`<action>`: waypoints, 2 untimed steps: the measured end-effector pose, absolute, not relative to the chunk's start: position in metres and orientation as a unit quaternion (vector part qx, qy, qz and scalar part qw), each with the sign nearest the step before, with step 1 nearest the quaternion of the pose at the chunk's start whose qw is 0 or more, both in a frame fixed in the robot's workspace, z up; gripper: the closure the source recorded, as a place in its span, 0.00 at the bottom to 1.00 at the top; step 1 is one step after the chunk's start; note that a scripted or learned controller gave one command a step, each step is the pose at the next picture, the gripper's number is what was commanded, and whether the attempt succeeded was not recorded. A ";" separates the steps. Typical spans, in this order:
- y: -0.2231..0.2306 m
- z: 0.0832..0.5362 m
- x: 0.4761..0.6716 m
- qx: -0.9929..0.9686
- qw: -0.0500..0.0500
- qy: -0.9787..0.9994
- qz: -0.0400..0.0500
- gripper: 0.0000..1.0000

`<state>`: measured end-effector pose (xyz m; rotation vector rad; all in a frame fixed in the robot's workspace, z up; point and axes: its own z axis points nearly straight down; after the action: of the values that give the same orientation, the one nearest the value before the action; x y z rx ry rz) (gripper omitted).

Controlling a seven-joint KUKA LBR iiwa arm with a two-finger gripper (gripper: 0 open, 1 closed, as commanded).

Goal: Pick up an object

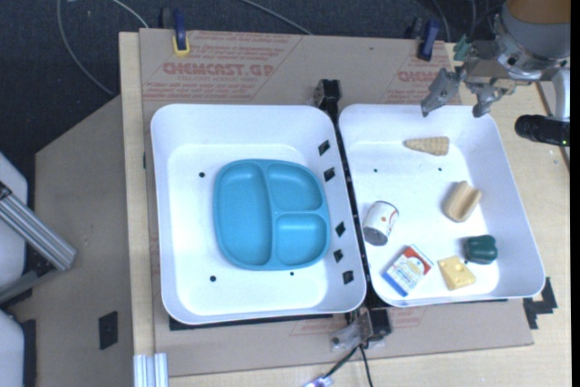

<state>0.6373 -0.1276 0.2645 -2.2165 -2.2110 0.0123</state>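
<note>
**Fingers spread and empty over the back rim of the right bin**

The fingers (433, 99) of the gripper (459, 102) are spread wide with nothing between them, touching nothing. They hang above the far rim of the right bin (518, 195), at its back edge.

Far to the left of the fingers and nearer the camera, the left bin (172, 195) holds a blue plate (270, 214) with three sections, lying flat in the middle of the bin.

The things that could be picked all lie in the right bin, on the near side of the fingers. Lower and left of them is a small white cup (380, 222) on its side, with a red mark on its wall that is too small to read. Further toward the camera is a flat packet (407, 271) in blue, white and red; its print cannot be read. Closest to the fingers, just below them, lies a tan ridged cone (427, 145), its point toward the left. Toward the front sits a yellow wedge (455, 273). To the lower right is a tan block (460, 201), tilted, and past it a dark green lump (479, 249).

The brown board (236, 63) under the bins bears red print reading "CHEMCAST GP", left of the fingers.
</note>
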 end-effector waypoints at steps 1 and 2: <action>-0.127 0.272 0.639 -0.707 0.000 -0.707 0.000 0.00; -0.125 0.227 0.632 -0.707 0.003 -0.707 0.002 0.00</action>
<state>0.6322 -0.1245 0.2269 -2.2174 -2.2181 0.0053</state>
